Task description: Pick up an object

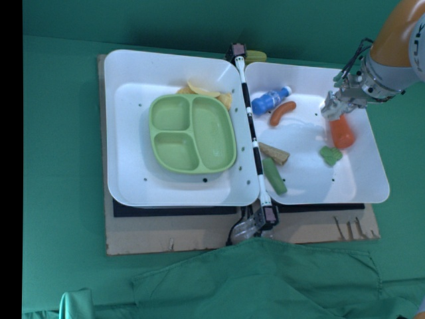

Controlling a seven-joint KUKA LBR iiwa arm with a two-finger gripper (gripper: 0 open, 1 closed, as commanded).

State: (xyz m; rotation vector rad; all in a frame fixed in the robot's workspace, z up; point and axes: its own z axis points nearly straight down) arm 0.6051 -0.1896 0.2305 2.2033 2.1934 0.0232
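Above the right bin (372, 178) — gripper (332, 111) angled down beside the orange object (342, 133).

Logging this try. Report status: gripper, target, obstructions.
Gripper low in right bin, just above orange item. Nothing seen held. Broccoli close below the orange item; sausage and bottle apart to the left.

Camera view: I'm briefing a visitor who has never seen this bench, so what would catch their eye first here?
Probably the light green divided plate, lying large in the left bin. Next, the grey arm with its orange band reaching in from the right, its gripper low over the right bin, just above an orange object. Small colourful items dot that bin, such as a blue bottle.
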